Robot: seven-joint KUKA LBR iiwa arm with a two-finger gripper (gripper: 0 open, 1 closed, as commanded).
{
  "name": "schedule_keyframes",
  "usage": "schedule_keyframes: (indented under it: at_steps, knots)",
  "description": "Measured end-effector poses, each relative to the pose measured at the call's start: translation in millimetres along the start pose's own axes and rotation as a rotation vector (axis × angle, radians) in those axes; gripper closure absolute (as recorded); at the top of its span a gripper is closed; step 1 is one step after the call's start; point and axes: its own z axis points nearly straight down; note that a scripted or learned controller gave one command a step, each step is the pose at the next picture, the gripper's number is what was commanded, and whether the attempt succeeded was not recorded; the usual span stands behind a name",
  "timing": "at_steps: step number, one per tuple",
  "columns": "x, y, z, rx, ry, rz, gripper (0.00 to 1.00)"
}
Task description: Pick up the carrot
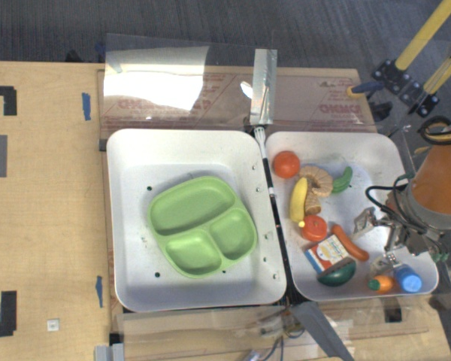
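One small carrot (381,283): orange, green-tipped, lying in right bin; gripper (391,241) spread.

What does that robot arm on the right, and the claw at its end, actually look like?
The arm's wide orange band sits above a darker wrist. A looping black cable hangs beside it. The gripper below is small, bare silvery metal with thin angular parts.

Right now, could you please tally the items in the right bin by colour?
Red or orange: 5: tomato, red fruit, sausage, box, carrot
Yellow: 1: banana
Tan: 1: bread
Green: 2: pepper, avocado
Blue: 1: cap
Total: 10
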Motion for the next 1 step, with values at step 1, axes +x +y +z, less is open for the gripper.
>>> schedule_keyframes:
  at_steps: [1]
  knots:
    - [4.0, -15.2, 0.0, 0.003, -0.009, -0.209, 0.0]
